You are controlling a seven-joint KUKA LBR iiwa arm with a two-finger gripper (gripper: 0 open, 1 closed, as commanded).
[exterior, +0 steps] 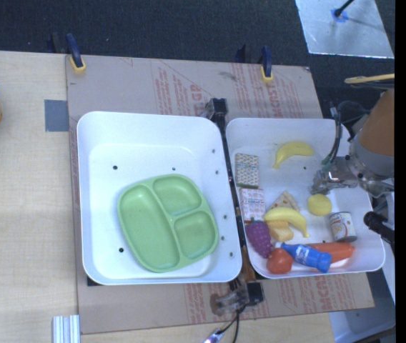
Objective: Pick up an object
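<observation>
Looking down at a slant on a wooden bench with two shallow white bins side by side. Left bin (96, 141) holding a green divided tray (167, 221). Right bin (260, 128) crowded with toy food: a banana (293, 151) near the far wall, a second banana (286, 216) in the middle, purple grapes (257, 237), a tomato (279, 261), a blue tube (308, 256), a carrot (340, 251), a small can (341, 226), two small packets (248, 184). Yellow lemon (319, 204) lying just beside and below the gripper (329, 179), near the bin's right wall. Gripper reaching in from the right on a grey arm (374, 156) with an orange band, low over the right bin, nothing visibly between its fingers; whether spread or closed, cannot tell.
</observation>
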